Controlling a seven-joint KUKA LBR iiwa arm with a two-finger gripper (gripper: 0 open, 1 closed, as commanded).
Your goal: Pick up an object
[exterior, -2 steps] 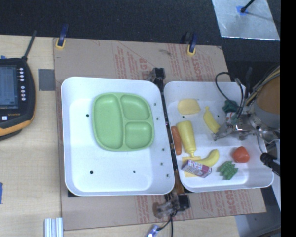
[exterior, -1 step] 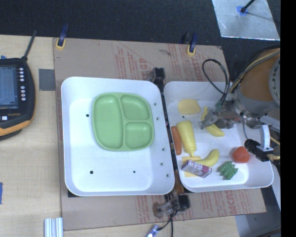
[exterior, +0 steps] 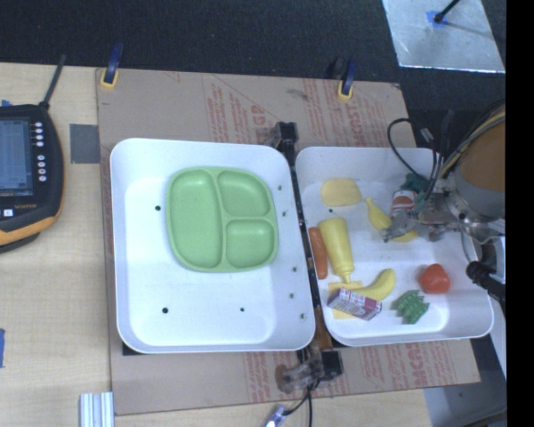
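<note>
- Two white bins are seen side by side on the table; the left bin [exterior: 142,318] carries a green divided plate [exterior: 221,218].
- The right bin [exterior: 454,327] holds the candidates: a mustard bottle [exterior: 338,243], a banana [exterior: 376,285], a red tomato [exterior: 434,278], a green leafy piece [exterior: 410,307], a small packet [exterior: 354,304], a sausage [exterior: 318,252], a pale yellow chip [exterior: 341,191].
- The end effector [exterior: 408,228] is placed low over the right bin's upper right part, just beside a small yellow piece [exterior: 377,213]; whether it is spread or pressed together cannot be told.
- Nothing is seen pinched.
- Judgement: an isolated item, such as the tomato, is best targeted; the crowded banana and packet are better avoided, as the packet touches the banana.
- A straight descent is advised, centred on the item, well apart from the bin wall.
</note>
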